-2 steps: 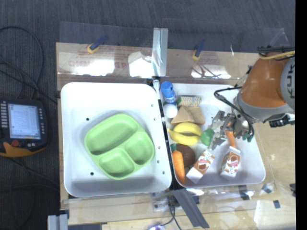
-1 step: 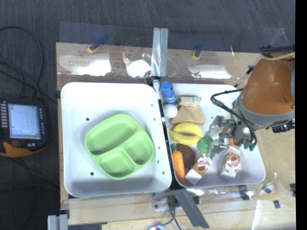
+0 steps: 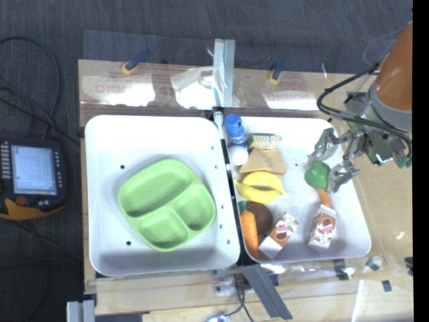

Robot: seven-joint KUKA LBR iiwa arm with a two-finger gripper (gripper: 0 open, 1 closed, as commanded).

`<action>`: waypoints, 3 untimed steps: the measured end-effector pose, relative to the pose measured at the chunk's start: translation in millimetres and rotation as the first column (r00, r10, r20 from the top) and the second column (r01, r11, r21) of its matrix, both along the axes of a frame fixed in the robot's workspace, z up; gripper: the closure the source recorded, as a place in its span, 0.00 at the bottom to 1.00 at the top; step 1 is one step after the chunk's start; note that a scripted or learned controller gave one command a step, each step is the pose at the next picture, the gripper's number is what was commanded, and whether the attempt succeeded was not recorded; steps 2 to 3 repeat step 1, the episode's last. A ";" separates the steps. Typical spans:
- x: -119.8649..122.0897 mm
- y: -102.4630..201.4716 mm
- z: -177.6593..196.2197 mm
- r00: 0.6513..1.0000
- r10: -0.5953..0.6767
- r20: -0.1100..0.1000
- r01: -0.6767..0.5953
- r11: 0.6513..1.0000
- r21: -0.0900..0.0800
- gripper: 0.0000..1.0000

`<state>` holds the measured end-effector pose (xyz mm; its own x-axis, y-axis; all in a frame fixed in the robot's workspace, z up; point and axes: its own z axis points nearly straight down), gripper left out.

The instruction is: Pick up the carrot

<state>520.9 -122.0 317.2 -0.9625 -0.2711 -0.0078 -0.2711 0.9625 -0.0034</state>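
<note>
Meanwhile, gripper (image 3: pixel 333 158) fingers apart over right bin's (image 3: pixel 295 260) far edge, carrot (image 3: pixel 249 229) against the divider.

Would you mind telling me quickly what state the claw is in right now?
Claw: open, fingers spread around the green top of a carrot in the right bin; not closed on it.

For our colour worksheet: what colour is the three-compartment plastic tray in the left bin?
Light green: the three-compartment plastic tray shows best in the camera view.
</note>
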 end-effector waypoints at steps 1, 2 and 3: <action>-20.0 -42.9 -154.8 0.994 -0.108 -0.018 0.108 0.994 0.004 1.00; -20.0 -42.9 -154.8 0.994 -0.108 -0.018 0.108 0.994 0.004 1.00; -20.0 -42.9 -154.8 0.994 -0.108 -0.018 0.108 0.994 0.004 1.00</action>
